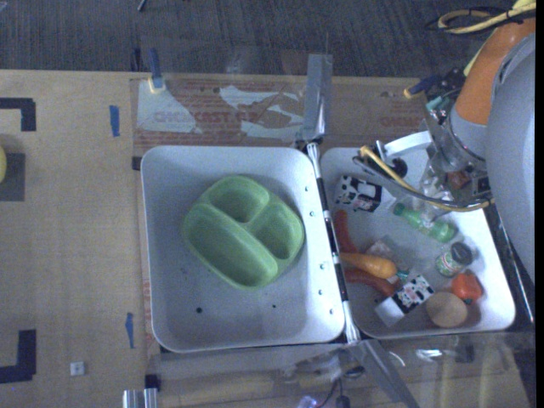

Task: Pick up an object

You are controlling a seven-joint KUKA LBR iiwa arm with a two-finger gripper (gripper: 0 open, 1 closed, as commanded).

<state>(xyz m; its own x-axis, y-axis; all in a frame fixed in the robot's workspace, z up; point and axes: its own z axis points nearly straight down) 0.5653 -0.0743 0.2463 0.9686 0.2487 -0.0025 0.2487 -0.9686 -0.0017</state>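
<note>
Green bottle (427, 223) lies in the right bin (501, 317) just under my pincer (438, 185), grip state I cannot tell; I'm at approach, next I must descend squarely onto it.

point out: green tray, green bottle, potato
green tray (244, 241), camera view, middle divider
green bottle (427, 224), camera view, mid body
potato (446, 310), camera view, top surface

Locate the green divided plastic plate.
The green divided plastic plate lies in the left white bin, roughly centred, tilted diagonally, left of the divider between the bins.
</note>
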